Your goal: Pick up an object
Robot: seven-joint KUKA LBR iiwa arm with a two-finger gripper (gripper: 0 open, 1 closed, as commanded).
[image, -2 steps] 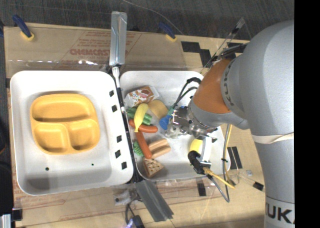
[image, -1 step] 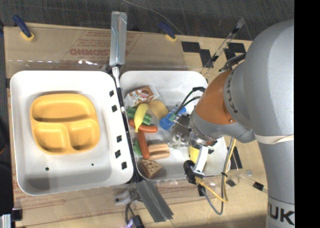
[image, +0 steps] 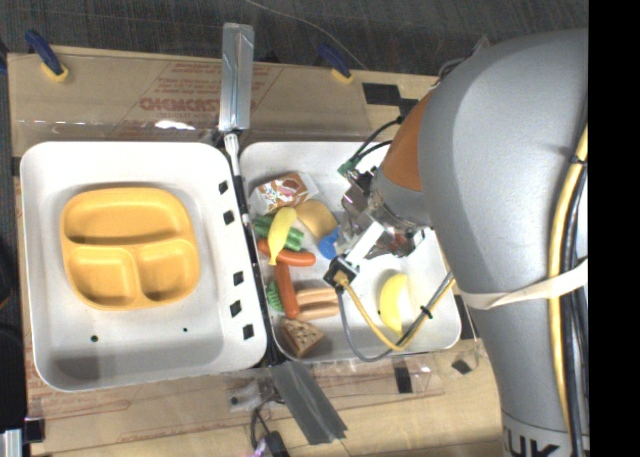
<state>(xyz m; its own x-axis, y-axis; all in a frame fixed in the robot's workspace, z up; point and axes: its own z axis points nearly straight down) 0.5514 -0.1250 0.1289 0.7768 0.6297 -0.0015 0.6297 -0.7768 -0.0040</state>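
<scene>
The right bin holds a pile of toy food. In it I see a printed packet, a banana, a tan bun, a green piece, a small blue piece, a red sausage, a hot dog and a brown bread slice. A yellow lemon lies apart at the right. My gripper hangs low over the middle of this bin, just right of the bun and the blue piece. The wrist hides its tips.
The left bin holds a yellow divided tray. A raised divider runs between the bins. The grey arm covers the right bin's right side and the bench beyond it.
</scene>
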